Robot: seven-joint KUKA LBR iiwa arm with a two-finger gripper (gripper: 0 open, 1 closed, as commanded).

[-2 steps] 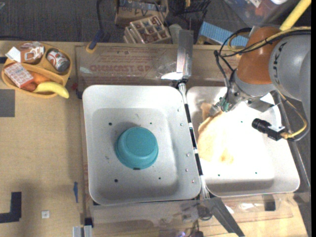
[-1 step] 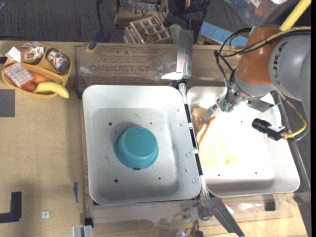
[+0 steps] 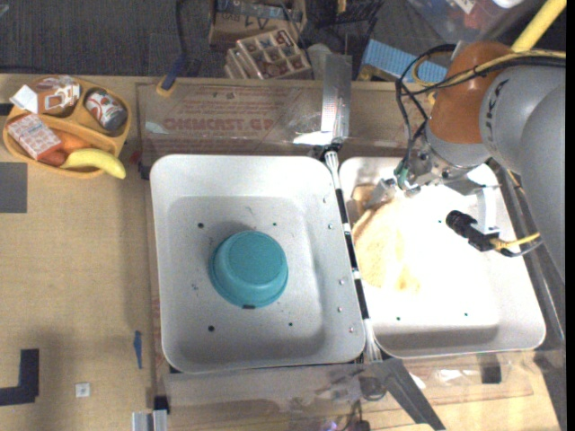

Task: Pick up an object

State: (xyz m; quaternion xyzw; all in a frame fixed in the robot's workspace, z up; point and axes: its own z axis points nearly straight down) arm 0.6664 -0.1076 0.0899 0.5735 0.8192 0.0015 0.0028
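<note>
The arm (image 3: pixel 512 106) is cut off by the right edge and covers the far right corner of the right bin (image 3: pixel 467 321), where its gripper (image 3: pixel 404 180) looks blurred.

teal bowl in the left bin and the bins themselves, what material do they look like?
Teal bowl: looks like moulded plastic, matte to satin, with even colour, a soft sheen and a rounded rim. It sits upside down.

Left bin and right bin: likely thin formed white plastic, with rounded corners and smooth walls. The right one shows yellowish staining. Painted metal can't be ruled out.
</note>
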